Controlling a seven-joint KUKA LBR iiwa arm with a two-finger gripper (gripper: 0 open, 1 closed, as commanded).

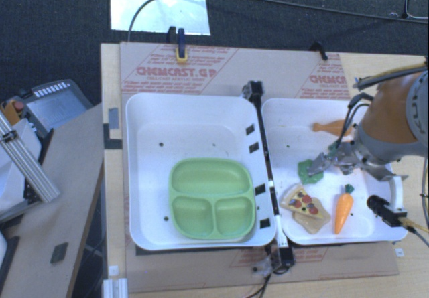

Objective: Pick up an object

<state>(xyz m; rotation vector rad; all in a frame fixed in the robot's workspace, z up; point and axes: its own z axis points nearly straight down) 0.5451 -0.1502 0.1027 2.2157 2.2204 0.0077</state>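
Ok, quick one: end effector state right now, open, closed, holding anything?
End effector: cannot be told; it sits low in the right bin at the green toy.

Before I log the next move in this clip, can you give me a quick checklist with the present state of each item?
1. Gripper down inside the right bin: ok.
2. Gripper at the green toy: ok, they meet.
3. Toy actually grasped: cannot tell.
4. Pizza slice and carrot apart from the gripper: ok.
5. Orange piece free to pick: cannot tell, the arm partly covers it.
6. Green tray flat in the left bin: ok.
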